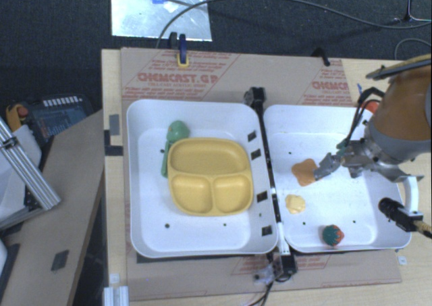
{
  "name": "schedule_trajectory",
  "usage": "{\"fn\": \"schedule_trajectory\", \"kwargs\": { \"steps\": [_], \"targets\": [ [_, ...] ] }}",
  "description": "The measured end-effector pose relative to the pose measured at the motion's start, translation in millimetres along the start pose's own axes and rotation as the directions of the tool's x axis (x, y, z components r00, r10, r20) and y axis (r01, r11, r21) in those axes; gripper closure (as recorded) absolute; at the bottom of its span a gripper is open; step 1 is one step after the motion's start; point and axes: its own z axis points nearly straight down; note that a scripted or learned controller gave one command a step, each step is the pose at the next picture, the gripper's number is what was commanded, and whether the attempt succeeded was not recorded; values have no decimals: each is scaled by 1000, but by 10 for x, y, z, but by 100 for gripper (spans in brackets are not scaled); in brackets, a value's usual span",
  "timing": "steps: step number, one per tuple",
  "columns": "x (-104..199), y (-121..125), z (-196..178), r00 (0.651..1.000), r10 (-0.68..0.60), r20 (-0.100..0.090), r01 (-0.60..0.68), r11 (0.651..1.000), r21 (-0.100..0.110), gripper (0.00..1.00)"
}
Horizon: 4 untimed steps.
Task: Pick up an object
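Three small objects lie in the right bin point(307, 132): a flat orange piece point(303, 172) left of centre, a small pale yellow piece point(295, 203) below it, and a green and red ball point(331, 235) near the front wall. My gripper point(325, 166) is low over the right bin, its tip right beside the orange piece's right edge. Whether it touches the piece is unclear. The grey arm with its orange band point(405, 105) reaches in from the right.
The left bin point(145, 183) holds a yellow divided tray point(206, 176) with a green utensil-like object point(177, 132) behind it. A black clamp strip point(263, 163) runs between the bins. A black part of the arm point(398, 213) hangs over the right bin's right side.
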Motion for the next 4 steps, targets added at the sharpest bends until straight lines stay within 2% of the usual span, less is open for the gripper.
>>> {"fn": "schedule_trajectory", "kwargs": {
  "steps": [1,2,3,4],
  "targets": [
    [15,22,421,1000,0,0,0,1000,-1,0],
    [9,34,295,1000,1,2,-1,1000,-5,100],
    [55,110,-309,1000,-4,3,4,1000,-10,100],
    [55,122,-582,1000,-3,2,3,1000,-7,100]
  ]
}}
